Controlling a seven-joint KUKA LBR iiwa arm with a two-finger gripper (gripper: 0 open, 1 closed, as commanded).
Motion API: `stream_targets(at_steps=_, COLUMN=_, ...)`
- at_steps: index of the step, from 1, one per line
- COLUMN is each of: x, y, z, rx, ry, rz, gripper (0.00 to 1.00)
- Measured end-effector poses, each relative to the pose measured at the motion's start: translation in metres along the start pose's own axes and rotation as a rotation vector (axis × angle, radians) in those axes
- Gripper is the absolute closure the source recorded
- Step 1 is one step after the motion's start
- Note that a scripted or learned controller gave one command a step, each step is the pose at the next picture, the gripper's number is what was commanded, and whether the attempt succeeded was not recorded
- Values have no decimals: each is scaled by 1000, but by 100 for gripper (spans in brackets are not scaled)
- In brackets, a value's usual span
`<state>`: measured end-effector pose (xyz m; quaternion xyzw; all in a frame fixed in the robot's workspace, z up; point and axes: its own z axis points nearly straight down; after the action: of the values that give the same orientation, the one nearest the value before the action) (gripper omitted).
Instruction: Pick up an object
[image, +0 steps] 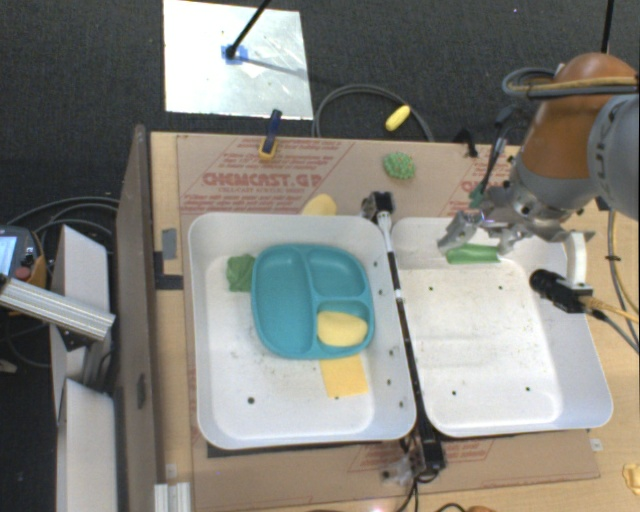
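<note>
Green stick (472, 255): lies flat at the right bin's (520, 400) far edge, directly under the gripper (482, 232). Probably light, stiff and slim; best pinched across its middle. Gripper state: cannot tell. Left bin (215, 400): 1 teal tray (290, 300).

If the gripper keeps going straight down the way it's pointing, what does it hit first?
Most likely the green object lying at the far edge of the right bin, just beneath the gripper. Depth is hard to judge from this slanted view, so it may land on bin floor beside it.
</note>
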<state>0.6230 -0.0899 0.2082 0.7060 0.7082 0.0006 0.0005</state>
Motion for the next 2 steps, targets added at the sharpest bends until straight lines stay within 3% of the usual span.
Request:
stream_targets(at_steps=1, x=-31, y=29, z=113, rx=3, ry=-1, rz=3, gripper=0)
stream_targets(at_steps=2, x=-29, y=30, z=96, rx=-3, ry=0, rz=1, gripper=100)
